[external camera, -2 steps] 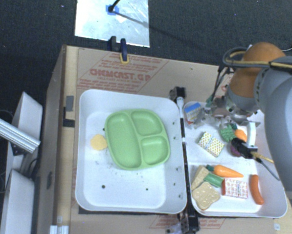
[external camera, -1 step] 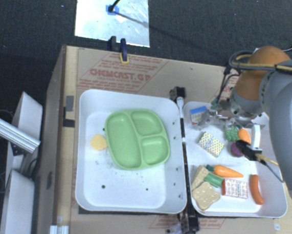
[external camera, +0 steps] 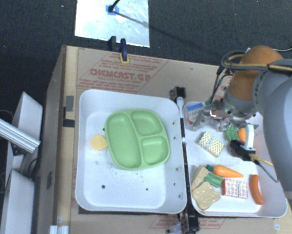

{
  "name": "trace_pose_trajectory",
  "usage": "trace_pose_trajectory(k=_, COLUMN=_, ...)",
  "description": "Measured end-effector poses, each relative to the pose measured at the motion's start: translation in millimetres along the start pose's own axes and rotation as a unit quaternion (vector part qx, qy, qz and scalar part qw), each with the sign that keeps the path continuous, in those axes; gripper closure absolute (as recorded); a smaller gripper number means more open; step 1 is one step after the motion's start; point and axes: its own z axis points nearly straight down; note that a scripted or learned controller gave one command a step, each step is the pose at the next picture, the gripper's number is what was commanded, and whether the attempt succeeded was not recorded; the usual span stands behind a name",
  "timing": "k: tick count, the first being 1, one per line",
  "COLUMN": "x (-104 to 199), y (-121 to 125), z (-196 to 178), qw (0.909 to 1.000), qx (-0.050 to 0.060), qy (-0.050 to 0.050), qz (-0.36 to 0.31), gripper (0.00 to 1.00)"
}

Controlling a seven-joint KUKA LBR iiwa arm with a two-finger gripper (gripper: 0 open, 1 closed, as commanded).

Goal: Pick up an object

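Observation:
The right bin (external camera: pixel 273 206) holds several toy foods. A carrot (external camera: pixel 227 172) lies mid-bin, with a red-and-white packet (external camera: pixel 235 188) and an orange sausage (external camera: pixel 256 189) just below it. Toast slices (external camera: pixel 205 194) rest in the near left corner. A yellow-speckled pouch (external camera: pixel 211 144) sits near the left wall, and a blue-and-white cup (external camera: pixel 193 114) stands at the far left corner. My gripper (external camera: pixel 219 117) hangs low over the bin's far end, right beside the cup. A small green piece (external camera: pixel 231 132) and an orange piece (external camera: pixel 242 134) lie just below the gripper. Nothing is visibly held.
The left bin (external camera: pixel 85 185) carries a green divided plate (external camera: pixel 136 138) and a yellow disc (external camera: pixel 99 143) at the plate's left. The grey arm (external camera: pixel 284 117) covers the right bin's far right side. A black divider strip (external camera: pixel 182 138) runs between the bins.

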Motion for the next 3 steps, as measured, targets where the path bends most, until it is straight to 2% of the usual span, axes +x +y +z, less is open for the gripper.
trace_pose_trajectory(k=1, x=3.3, y=-0.4, z=0.5, qw=1.0000, qx=0.001, qy=-0.001, qz=0.000, gripper=0.00)
trace_pose_trajectory(k=2, x=-12.7, y=2.0, z=-0.2, qw=1.0000, qx=-0.004, qy=0.004, qz=0.000, gripper=0.00)
trace_pose_trajectory(k=3, x=-3.5, y=1.1, z=-0.2, qw=1.0000, qx=-0.002, qy=0.002, qz=0.000, gripper=0.00)
